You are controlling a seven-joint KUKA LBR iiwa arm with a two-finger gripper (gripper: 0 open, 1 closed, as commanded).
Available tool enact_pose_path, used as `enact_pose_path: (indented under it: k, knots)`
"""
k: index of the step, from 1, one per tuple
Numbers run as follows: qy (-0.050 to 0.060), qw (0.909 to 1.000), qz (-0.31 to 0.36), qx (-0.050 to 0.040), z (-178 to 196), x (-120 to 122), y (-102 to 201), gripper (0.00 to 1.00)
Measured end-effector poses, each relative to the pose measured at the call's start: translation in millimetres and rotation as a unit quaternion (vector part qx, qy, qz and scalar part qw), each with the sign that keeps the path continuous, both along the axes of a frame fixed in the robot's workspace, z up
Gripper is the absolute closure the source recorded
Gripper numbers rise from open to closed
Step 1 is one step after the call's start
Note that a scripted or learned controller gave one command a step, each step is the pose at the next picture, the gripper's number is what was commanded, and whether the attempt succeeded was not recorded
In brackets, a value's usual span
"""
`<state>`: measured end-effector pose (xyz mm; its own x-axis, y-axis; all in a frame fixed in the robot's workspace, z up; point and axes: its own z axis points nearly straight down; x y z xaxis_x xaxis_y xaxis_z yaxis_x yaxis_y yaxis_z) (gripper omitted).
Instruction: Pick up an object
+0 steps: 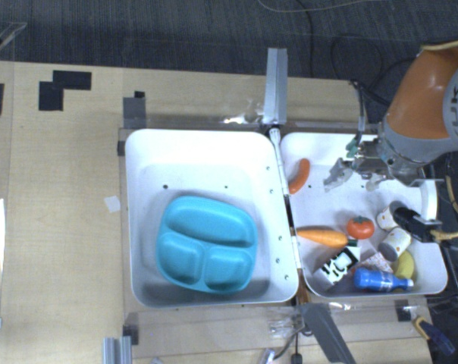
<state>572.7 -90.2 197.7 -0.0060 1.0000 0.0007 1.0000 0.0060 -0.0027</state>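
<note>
A grey robot arm with an orange band (426, 89) reaches in from the right, bent over the far right corner of the right bin (317, 146). Its gripper (343, 171) points down and leftward, hanging above the bin's bare floor. Its fingers are small and blurred, so whether they are apart or together cannot be told; nothing shows between them.

Just left of the gripper lies an orange sausage-shaped toy (298, 175), close to the wall between the bins. Nearer the camera than the gripper lie a carrot (322, 236), a tomato (360, 228), a black-and-white box (338, 265), a blue bottle (381, 280), a yellow banana-like piece (405, 265) and a white cup (396, 240), all apart from the gripper. Well to the gripper's left, the left bin (199, 146) holds a blue divided plate (207, 243).
</note>
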Motion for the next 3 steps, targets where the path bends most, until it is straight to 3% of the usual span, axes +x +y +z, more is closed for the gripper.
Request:
enact_pose_path:
  k: [1, 2, 3]
  knots:
    - [-0.001, 0.9999, 0.017, -0.0001, -106, -30, -55, 0.00]
    - [-0.005, 0.9989, 0.047, 0.0035, -109, -25, -67, 0.00]
    - [-0.007, 0.9988, 0.048, 0.0020, -99, -23, -67, 1.00]
